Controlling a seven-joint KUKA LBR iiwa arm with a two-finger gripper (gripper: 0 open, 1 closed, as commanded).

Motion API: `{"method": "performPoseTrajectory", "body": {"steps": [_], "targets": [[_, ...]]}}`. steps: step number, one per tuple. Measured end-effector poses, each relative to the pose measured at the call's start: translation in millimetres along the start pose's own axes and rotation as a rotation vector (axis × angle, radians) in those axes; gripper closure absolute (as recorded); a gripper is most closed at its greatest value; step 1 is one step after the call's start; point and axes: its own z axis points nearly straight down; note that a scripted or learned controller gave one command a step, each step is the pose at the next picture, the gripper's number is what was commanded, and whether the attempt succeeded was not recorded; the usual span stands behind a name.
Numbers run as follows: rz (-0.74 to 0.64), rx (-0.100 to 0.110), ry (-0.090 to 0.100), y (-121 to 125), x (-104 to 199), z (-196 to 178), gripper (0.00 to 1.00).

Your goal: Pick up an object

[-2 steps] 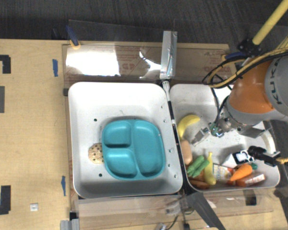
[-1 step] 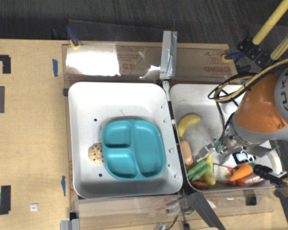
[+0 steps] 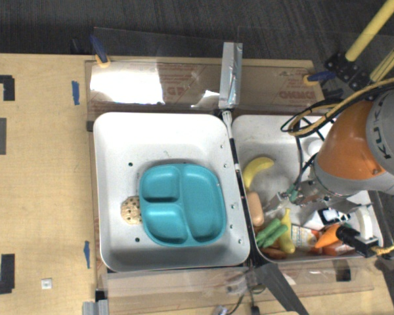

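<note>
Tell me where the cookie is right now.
The cookie lies in the left bin, touching the left edge of the teal plate.

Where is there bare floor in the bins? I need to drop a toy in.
Left white bin: bare floor behind the teal divided plate, toward the far wall. Right white bin: a small patch behind the yellow banana; its near half is crowded with toy food.
</note>
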Motion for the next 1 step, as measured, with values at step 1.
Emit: {"method": "performPoseTrajectory", "body": {"steps": [1], "targets": [[0.035, -0.002, -0.003, 64.6, -20.0, 0.6, 0.0]]}}
